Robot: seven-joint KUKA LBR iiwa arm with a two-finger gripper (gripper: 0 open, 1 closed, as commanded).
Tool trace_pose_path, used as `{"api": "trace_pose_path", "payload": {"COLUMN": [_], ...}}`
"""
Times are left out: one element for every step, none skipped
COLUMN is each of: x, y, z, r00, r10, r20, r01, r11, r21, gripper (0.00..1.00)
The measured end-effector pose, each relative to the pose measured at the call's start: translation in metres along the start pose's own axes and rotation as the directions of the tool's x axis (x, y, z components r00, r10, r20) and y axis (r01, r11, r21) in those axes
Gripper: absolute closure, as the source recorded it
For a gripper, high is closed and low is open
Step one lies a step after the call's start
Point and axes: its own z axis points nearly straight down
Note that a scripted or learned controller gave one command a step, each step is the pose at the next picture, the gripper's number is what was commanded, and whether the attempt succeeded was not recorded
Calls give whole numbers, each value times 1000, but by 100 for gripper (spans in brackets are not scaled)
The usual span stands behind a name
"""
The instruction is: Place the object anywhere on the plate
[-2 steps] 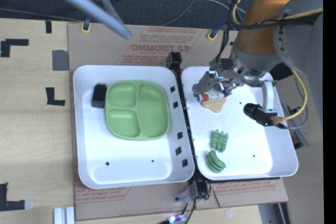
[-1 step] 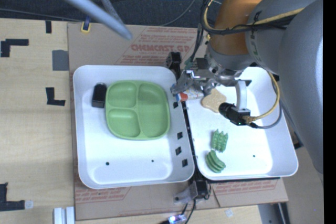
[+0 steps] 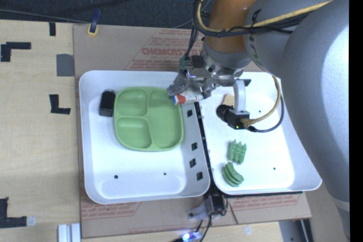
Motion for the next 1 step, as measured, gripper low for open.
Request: {"api": "trace_pose_path", "payload": {"x": [58], "y": [11], "z": [-6], "r00": [1000], "r10": [-1], "r20": [0], "r01": [1], "r11": [1000], "r21": [0], "gripper": [100]}}
